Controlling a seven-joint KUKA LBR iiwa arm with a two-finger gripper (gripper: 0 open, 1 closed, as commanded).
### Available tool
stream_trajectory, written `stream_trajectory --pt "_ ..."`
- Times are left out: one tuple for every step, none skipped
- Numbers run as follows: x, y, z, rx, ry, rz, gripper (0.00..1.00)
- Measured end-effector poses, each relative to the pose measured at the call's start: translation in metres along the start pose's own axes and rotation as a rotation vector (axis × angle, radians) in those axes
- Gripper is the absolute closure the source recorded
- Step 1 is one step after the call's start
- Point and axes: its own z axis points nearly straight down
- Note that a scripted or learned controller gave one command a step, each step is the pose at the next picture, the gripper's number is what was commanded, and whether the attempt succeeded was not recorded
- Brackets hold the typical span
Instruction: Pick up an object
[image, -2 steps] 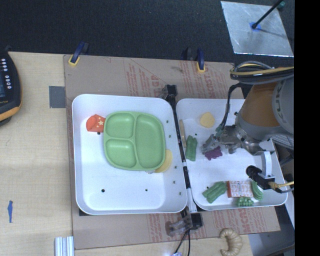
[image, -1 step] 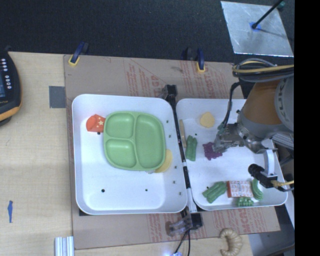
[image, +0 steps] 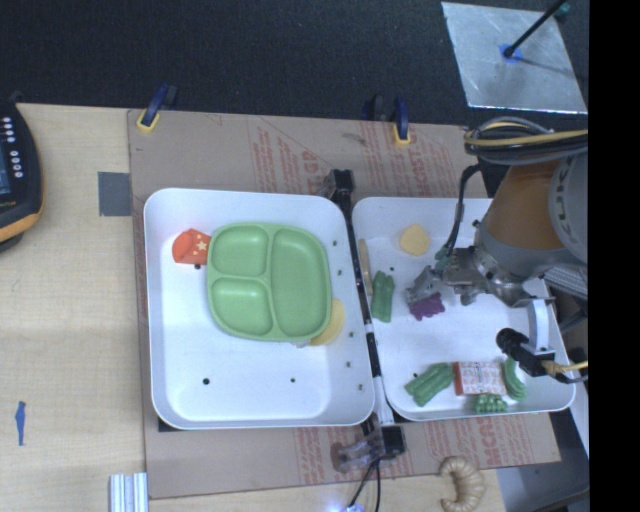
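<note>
Nearest the camera, along the lower edge of the right bin (image: 560, 405), there's a little pile-up: a green pickle-looking piece (image: 429, 383), a small red-and-white card (image: 478, 377) and a green round bit (image: 514, 380), all crowded together, probably just where they slid to. A bit further up, near the divider, a green block (image: 382, 296) stands on its own, and a purple object (image: 426, 302) lies mid-bin. A yellow disc (image: 414, 239) lies toward the bin's upper part.

The left bin (image: 170, 380) holds a green divided plate (image: 270, 281), with a red piece (image: 190, 246) tucked at its upper-left rim and a yellow one (image: 330, 322) peeking out lower right. Both bins rest on a cardboard-covered surface (image: 240, 150).

The hand (image: 441, 278) reaches in from the right of the frame and is right over the purple object, seemingly touching its top. Looks like that's the pick target. How far apart its fingers are, nobody could tell from this angle, and nothing is visibly gripped.
</note>
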Motion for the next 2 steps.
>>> stream_trajectory --pt "0.006 0.002 0.022 -0.001 0.002 -0.002 0.00" --pt "0.005 0.003 0.009 -0.004 0.002 0.001 1.00"
